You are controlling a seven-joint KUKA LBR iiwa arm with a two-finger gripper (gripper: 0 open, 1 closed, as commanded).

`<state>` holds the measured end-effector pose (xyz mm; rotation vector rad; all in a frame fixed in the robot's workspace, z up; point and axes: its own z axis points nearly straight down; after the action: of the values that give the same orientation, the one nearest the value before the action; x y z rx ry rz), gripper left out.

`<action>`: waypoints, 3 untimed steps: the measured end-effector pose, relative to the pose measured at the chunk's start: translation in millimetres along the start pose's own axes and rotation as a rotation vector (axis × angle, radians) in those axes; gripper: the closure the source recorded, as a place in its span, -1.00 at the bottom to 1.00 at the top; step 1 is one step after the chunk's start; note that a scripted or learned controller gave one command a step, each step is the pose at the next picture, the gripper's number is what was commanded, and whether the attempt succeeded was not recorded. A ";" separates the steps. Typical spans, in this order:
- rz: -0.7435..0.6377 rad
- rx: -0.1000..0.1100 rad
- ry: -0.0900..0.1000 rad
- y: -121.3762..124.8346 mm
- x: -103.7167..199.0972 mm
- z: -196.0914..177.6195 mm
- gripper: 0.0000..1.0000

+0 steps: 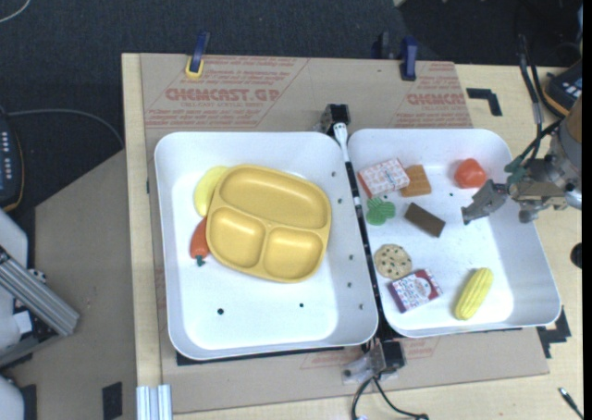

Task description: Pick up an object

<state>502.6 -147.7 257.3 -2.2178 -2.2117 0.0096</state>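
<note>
The desk carries two shallow white bins side by side, the left bin and the right bin, touching along their inner walls.

In the left bin a yellow divided tray lies upside-right with three compartments, taking up the bin's middle. A yellow piece pokes out from under its far-left edge, and an orange-red pepper-like toy lies against its left side.

The right bin holds the small things. Near its far edge lie a pink-and-white packet and, just beside it to the right, an orange block. A red-orange round toy sits toward the far-right corner. A green piece lies by the bin's left wall, with a brown bar near it toward the centre. Closer to the near edge are a chocolate-chip cookie, a red packet, and a yellow corn cob tilted toward the near-right corner.

The claw reaches in over the right bin's right wall, low and between the red-orange round toy and the brown bar, apart from both. One dark finger shows, pointing left; the wrist is blurred, so I cannot tell whether the claw is spread or closed, and nothing appears to be gripped in it.
</note>
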 end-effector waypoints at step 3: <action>-0.002 -0.003 0.000 5.3 0.3 122.4 -1.00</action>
<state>506.5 -147.1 134.8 -2.2166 -2.2155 0.0057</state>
